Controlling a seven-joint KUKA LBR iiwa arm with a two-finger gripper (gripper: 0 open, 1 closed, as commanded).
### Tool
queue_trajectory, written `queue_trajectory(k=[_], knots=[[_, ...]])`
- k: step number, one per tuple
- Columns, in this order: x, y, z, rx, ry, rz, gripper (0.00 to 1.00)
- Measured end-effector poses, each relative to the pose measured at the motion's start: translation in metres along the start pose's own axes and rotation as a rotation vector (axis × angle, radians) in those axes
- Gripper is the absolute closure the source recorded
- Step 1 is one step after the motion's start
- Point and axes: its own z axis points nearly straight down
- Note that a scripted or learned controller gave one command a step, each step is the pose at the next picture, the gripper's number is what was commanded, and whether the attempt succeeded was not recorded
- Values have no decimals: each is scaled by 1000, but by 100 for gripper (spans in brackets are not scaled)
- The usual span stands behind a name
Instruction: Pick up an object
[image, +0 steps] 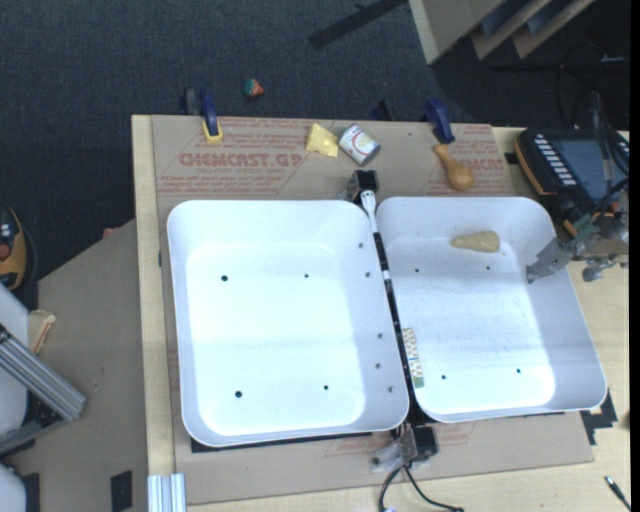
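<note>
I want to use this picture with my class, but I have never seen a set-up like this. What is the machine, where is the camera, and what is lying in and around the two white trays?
The camera is fixed above a bench, looking down at a slant. On the bench sit two shallow white bins side by side: the left bin and the right bin. The machine is a robot arm that reaches in from the right; its gripper, a two-finger claw, shows at the right bin's edge. Its job is to pick up an object. Nothing can be seen between its fingers. In the right bin lies a tan lump, near the far wall. Behind the bins, on the brown board, lie a yellow piece, a small white block and a tan pear-shaped toy.
</note>
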Motion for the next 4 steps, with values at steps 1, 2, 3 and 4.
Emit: queue_trajectory(k=[1,2,3,4], knots=[[-6,-15,-270,-20,-9,-1,0],[52,-44,-201,7,4,-5,0],[36,-47,-320,-15,-6,-1,0],[120,-31,-179,15,6,-9,0]])
